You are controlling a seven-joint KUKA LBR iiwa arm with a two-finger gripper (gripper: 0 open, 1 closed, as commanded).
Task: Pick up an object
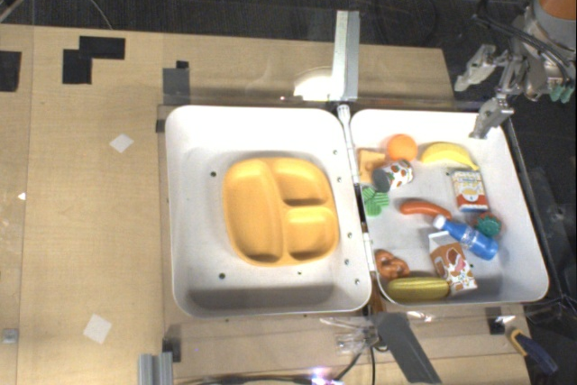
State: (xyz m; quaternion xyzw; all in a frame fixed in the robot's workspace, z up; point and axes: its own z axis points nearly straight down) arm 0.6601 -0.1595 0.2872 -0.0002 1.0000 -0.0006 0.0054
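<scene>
**Operator:** How far along are you seeing this pick?

**Observer:** You're at the very start, by my reading. Your gripper (487,95) hangs above the far right corner of the right bin (527,279), over its rim rather than down among the things. Its jaws are spread, with nothing between them.

**Operator:** So nothing's lifted yet?

**Observer:** Nothing that you can see. Everything lies in the right bin: the banana (448,155) and the orange (401,145) near the far edge, the small carton (469,190) just beside the banana, the sausage (422,207) in the middle, the blue bottle (471,240) toward the right wall, and the pickle (417,288) along the near edge. The left bin (194,194) carries the yellow divided tray (279,210), sitting flat in its middle.

**Operator:** What's left for me, then?

**Observer:** Nearly all of it, I'd judge. You have yet to choose a thing, come down over it, close on it and raise it. The banana lies nearest your gripper, so it looks the shortest reach, though I can't tell which thing the program is after.
</scene>
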